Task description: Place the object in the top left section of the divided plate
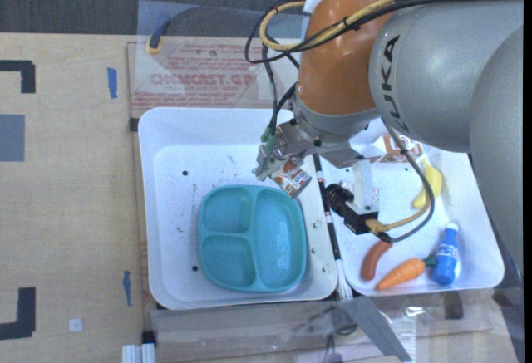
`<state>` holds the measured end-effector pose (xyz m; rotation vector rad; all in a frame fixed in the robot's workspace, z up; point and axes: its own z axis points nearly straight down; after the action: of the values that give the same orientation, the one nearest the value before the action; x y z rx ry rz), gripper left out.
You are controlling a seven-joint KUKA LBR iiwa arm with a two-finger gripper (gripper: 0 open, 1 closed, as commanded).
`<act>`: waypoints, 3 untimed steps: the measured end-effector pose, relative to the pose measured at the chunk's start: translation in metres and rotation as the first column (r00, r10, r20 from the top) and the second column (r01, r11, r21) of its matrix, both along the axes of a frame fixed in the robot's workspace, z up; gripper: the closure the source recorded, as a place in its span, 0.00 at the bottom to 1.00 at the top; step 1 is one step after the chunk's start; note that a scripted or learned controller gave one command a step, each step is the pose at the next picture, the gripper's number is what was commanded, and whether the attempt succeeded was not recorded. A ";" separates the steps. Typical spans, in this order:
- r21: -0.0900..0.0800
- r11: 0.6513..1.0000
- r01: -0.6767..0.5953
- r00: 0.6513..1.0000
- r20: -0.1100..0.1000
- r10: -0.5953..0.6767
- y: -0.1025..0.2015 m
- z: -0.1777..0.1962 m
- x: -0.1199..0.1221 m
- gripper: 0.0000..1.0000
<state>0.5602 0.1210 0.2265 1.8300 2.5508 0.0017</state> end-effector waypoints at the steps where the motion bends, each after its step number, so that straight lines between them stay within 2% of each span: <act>1: 0.000 0.981 -0.192 0.981 -0.006 0.192 0.065 0.000 -0.056 1.00; 2: 0.000 0.982 -0.190 0.982 -0.006 0.190 0.064 0.000 -0.055 0.00; 3: -0.001 0.949 -0.317 0.949 0.001 0.317 0.048 0.179 -0.014 0.00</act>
<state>0.5466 0.1692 0.4051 1.3969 2.8107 0.0021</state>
